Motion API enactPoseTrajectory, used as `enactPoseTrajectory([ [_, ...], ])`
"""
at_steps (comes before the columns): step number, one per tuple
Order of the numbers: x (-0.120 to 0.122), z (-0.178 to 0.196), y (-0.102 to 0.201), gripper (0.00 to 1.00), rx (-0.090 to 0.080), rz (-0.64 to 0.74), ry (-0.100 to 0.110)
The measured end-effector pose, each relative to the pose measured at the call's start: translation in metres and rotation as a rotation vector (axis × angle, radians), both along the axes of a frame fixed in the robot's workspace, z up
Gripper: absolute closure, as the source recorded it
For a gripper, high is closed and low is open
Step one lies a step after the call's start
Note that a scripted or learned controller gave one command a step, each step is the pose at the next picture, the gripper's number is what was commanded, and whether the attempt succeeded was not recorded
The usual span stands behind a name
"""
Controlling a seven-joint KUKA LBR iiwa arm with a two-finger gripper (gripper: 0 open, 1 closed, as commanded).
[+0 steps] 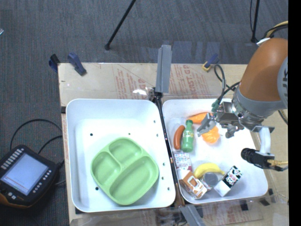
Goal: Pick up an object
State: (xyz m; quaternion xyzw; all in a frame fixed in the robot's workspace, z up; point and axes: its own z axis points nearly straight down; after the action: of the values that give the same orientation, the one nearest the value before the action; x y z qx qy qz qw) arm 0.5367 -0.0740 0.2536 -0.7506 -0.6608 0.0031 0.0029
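Note:
My gripper (219,128) hangs over the back part of the right bin (244,149), its two fingers spread apart and open. An orange fruit-like piece (212,135) lies just below the left finger (207,125), partly covered by it; nothing is held between the fingers. An orange carrot (197,117) lies just behind, and a green bottle (187,135) and a red-brown sausage (178,136) lie to the left of the gripper.
Near the front of the right bin lie a banana (206,169), a black-and-white carton (229,178), a small packet (182,161) and a brown box (193,185). The left bin (80,126) holds a green divided plate (124,170).

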Motion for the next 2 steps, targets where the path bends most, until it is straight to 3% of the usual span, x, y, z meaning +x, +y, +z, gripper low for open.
enactPoseTrajectory([
  [1, 0.040, -0.057, -0.043, 0.00, 0.000, -0.067, 0.001],
  [2, 0.022, -0.059, -0.059, 0.00, 0.003, 0.158, 0.000],
])
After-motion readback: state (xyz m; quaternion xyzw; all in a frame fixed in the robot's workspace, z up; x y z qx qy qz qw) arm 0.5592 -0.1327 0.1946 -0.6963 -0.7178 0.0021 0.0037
